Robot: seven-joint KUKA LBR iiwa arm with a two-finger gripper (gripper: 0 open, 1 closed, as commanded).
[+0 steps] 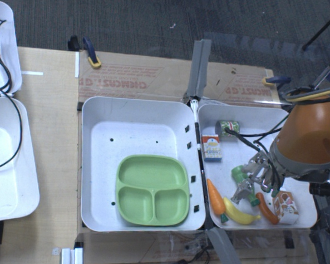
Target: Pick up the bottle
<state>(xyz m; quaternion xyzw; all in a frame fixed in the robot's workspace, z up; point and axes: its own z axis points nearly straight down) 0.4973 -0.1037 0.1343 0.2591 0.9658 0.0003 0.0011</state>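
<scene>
The green bottle (pixel 240 173) lies in the right bin (pixel 249 114), near its middle, and much of it is hidden under the gripper. A further patch of green shows at the gripper's lower side. My gripper (pixel 249 185) hangs low right over the bottle, at or just above it. The arm, with its orange band (pixel 312 135), comes in from the right. Whether the bottle is gripped cannot be made out.
The right bin also holds a green can (pixel 228 127), a red and white box (pixel 211 147), a carrot (pixel 217 197), a banana (pixel 239 212), a red sausage-like piece (pixel 267 209) and a small carton (pixel 286 206). A green divided plate (pixel 153 189) lies in the left bin (pixel 97 152).
</scene>
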